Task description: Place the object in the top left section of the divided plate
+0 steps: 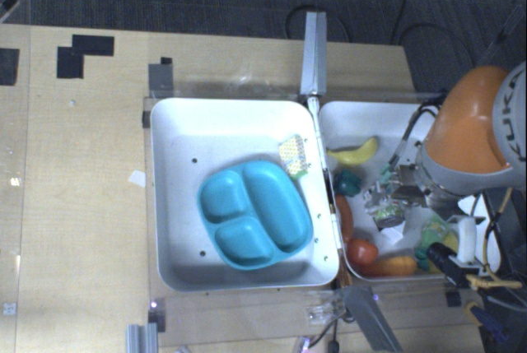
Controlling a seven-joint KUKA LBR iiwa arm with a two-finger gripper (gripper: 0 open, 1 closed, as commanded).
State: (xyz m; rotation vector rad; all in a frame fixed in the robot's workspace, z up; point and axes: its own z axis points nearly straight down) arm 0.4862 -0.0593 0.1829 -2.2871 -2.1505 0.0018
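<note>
Here, the divided plate point(255, 215) serves as the landmark: a smooth, glossy turquoise dish of rounded outline, split by raised ridges into three hollows, one large and two smaller. It is seen lying flat in the left bin point(177, 178), a shallow white tray with rounded corners and a matte plastic look, set on the pale wood-grain counter point(74, 203). The plate is turned at a slant within the bin, its long axis running from upper left down to lower right.

Just beyond the plate's upper right edge, a small yellow-and-white patterned object point(293, 154), speckled in texture, is propped against the bin's right wall; what it is cannot be told.

Further right of the plate, across the wall between the bins, the right bin point(362, 114) is seen holding a cluster of toy food. A curved yellow banana point(356, 151) lies up-right of the plate, its long axis nearly level, tips raised slightly. Below it a dark teal lump point(349, 181) is found, then a long red piece point(343, 216) along the wall, a round red tomato shape point(361, 250), and an orange oblong point(398, 265).

Well to the right of the plate, the hand point(394, 199) is lowered into the right bin beneath the orange band point(465, 125). Whether its fingers are apart or together cannot be told, as metal parts and clutter blur together there.
</note>
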